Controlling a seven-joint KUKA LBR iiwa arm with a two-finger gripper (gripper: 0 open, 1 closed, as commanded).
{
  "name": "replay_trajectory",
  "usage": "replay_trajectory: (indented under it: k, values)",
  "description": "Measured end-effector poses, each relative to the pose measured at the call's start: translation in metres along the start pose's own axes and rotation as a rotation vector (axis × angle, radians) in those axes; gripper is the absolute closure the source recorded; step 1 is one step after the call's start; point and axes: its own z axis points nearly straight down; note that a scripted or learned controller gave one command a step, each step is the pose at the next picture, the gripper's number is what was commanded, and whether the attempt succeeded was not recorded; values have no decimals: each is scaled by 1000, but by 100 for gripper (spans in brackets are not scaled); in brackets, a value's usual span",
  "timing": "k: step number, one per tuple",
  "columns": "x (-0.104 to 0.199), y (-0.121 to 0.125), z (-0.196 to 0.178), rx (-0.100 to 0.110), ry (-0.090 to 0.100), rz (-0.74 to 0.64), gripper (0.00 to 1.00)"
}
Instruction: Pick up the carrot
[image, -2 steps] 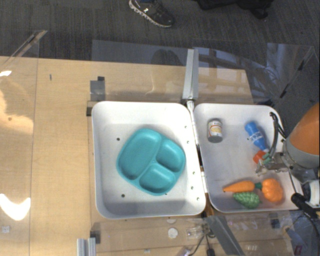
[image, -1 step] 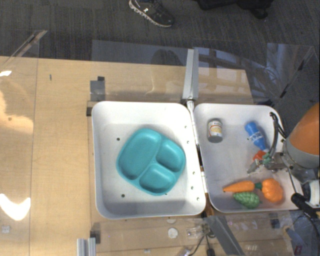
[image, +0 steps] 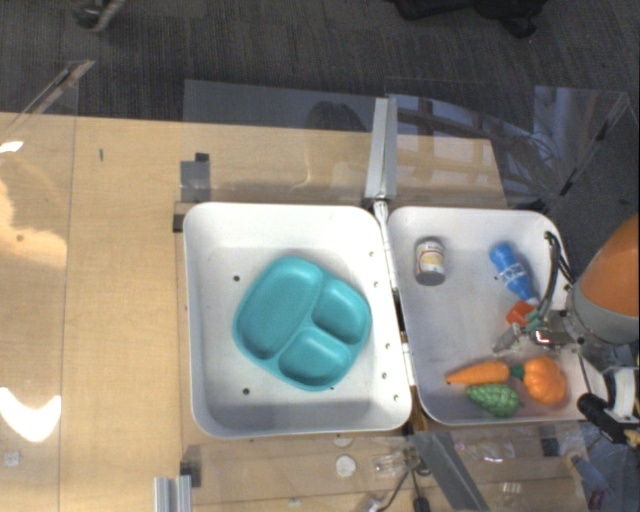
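The carrot (image: 478, 374) is orange with a green top and lies flat near the front of the right bin (image: 450, 330), tip pointing left. My gripper (image: 516, 338) hangs just above and to the right of it, over the bin's right part. It is apart from the carrot. The arm's orange band (image: 612, 285) is at the right edge of the view.
Beside the carrot lie a green leafy vegetable (image: 495, 399) and an orange pumpkin-like piece (image: 545, 381). A blue bottle (image: 511, 268), a small red object (image: 517, 311) and a small can (image: 430, 261) sit further back. The left bin (image: 210, 300) holds a teal divided plate (image: 302, 321).
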Motion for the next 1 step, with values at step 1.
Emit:
replay_trajectory:
  k: [1]
  values:
    - [-6,1,0,-2,-1,-80,0]
